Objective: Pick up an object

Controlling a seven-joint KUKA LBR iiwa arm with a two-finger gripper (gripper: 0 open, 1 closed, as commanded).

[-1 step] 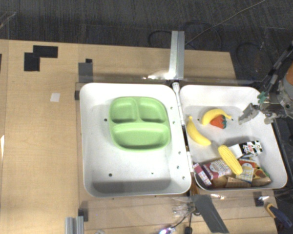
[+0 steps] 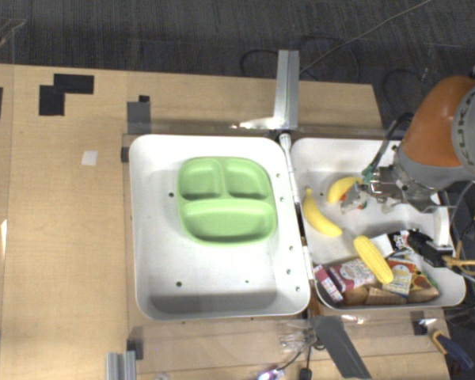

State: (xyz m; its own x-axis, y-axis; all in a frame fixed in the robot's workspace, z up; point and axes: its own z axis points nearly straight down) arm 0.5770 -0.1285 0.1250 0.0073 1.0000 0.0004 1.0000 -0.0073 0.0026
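- A bench [image 2: 55, 236] of pale wood is seen from above, at a slant, with dark carpet [image 2: 182, 10] along the top of the view.
- Two shallow white bins sit side by side on the bench, touching along their inner edges.
- The left bin [image 2: 154, 291] holds a green plate [image 2: 224, 199] with three compartments, lying flat near the bin's middle.
- The right bin [image 2: 321, 153] holds a scatter of small things.
- A banana [image 2: 320, 217] lies near the right bin's left wall, slanting down to the right.
- A second yellow piece [image 2: 340, 188], smaller and curved, lies just above and right of the banana.
- A corn cob [image 2: 373, 259] lies lower in the right bin, slanting down to the right, below the gripper.
- Several packets [image 2: 352, 279], red, brown and white, crowd the lower part of the right bin, touching the corn cob.
- A grey arm [image 2: 467, 137] with an orange band [image 2: 433, 129] reaches in from the right, over the upper right part of the right bin.
- The gripper [image 2: 362, 193] is low inside the right bin, just right of the smaller yellow piece and above the corn cob.
- Whether the gripper's hand is wide, narrow or holding anything cannot be told, since wires and metal parts blur its tip.
- A metal post [image 2: 287, 85] stands at the far edge, just above the seam where the two bins meet.
- Black tape marks [image 2: 63, 92] lie on the bench at upper left, well apart from the bins.
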